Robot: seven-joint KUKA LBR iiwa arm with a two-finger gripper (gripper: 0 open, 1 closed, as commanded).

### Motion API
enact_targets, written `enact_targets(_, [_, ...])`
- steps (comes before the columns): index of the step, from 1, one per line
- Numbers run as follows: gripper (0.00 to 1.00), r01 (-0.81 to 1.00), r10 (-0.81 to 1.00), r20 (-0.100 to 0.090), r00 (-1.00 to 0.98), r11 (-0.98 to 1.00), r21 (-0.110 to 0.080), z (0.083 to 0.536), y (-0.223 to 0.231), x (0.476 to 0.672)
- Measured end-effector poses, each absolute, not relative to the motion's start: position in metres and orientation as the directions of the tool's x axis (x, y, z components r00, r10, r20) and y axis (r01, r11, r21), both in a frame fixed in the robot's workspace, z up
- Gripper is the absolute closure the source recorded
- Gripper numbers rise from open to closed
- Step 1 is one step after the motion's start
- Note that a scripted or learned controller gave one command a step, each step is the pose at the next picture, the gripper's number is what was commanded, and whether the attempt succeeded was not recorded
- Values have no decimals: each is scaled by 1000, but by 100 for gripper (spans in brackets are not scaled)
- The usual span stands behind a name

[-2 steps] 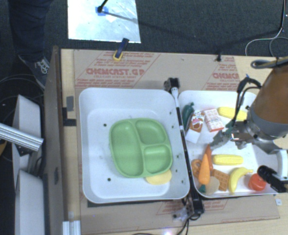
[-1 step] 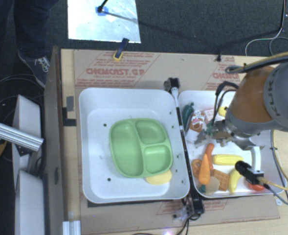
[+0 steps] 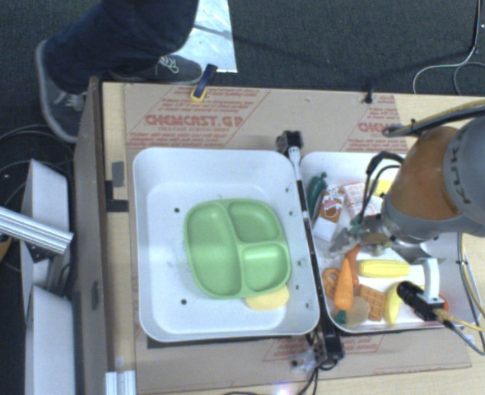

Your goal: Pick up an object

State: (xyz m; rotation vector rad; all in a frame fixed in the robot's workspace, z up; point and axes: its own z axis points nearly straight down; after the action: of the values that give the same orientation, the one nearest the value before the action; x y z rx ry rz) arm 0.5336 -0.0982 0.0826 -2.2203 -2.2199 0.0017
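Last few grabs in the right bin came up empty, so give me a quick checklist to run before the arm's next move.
1. Gripper over the right bin: ok.
2. Target below it: ok; the carrot lies just under the tip.
3. Fingers open or shut: cannot tell.
4. Room around the carrot: not ok; the corn cob and the waffle piece crowd it.
5. Anything held already: cannot tell.
6. Left bin: ok, the green divided plate lies far from the arm.

Arm hides much of right bin.
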Motion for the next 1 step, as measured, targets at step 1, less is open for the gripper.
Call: enact_targets(1, [0, 1000, 1000, 1, 2, -2, -27, 83, -171, 666])
